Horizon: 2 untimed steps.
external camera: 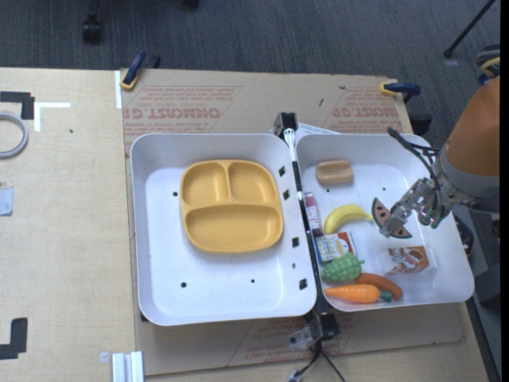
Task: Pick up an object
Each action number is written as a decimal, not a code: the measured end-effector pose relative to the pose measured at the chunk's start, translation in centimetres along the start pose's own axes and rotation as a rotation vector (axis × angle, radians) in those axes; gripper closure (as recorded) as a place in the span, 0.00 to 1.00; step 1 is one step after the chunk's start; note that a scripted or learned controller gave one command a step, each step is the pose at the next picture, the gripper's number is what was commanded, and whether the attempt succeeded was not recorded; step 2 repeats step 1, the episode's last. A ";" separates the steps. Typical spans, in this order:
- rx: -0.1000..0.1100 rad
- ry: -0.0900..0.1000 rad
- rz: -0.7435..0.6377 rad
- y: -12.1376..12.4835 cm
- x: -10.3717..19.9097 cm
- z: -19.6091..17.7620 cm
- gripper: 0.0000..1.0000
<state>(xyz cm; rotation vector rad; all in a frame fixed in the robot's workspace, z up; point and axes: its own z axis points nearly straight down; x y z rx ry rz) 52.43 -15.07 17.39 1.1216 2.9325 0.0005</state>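
Left bin [151, 237]: a yellow divided plate [232, 205], lying flat. Right bin [445, 281], from its left wall: red tube [310, 211], bread roll [334, 173] at the far side, banana [347, 216], small picture card [333, 246], green bumpy vegetable [342, 270], two carrots [362, 292] at the near edge, a printed packet [409, 259].

Tool [400, 213] over the right part of the right bin, clenched on a watermelon slice [389, 221]. Slice is lifted, long axis slanting from far-left to near-right.
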 end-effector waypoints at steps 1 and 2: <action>-0.001 -0.002 -0.056 4.5 6.5 -8.3 1.00; -0.001 -0.002 -0.056 4.5 6.5 -8.3 1.00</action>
